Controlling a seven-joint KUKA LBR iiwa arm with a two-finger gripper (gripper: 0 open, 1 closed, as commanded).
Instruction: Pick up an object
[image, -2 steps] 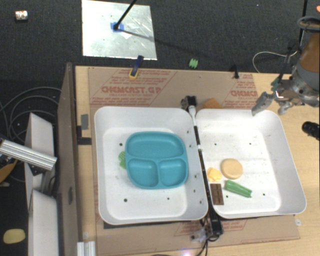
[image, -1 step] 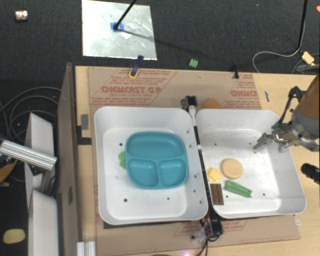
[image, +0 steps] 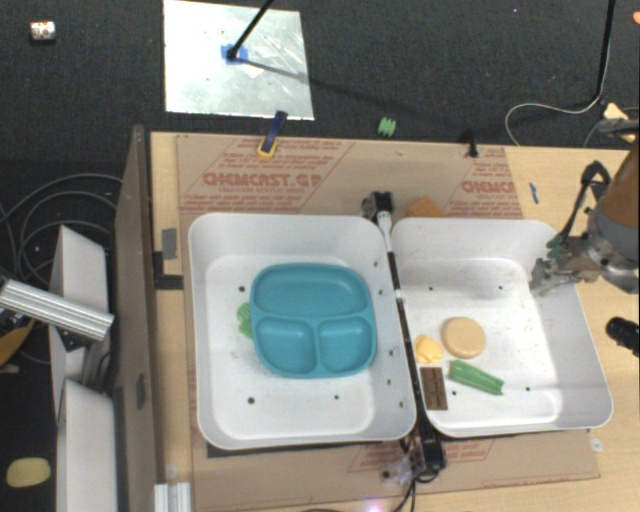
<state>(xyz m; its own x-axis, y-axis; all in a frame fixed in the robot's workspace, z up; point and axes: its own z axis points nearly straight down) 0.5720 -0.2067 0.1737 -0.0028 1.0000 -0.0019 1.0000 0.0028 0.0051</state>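
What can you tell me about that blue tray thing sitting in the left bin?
The blue tray is a teal divided plate, plastic by its look, with rounded corners and three compartments: one wide section across the far side and two smaller ones nearer the camera. It lies flat and right side up, near the middle of the left bin. A small green object peeks out from beside or under its left edge. Its compartments look bare.

The arm (image: 618, 215) is cut off by the right edge. Its hand (image: 553, 270) is too small to read. A green piece (image: 243, 318) lies partly hidden under the blue tray (image: 312, 318).
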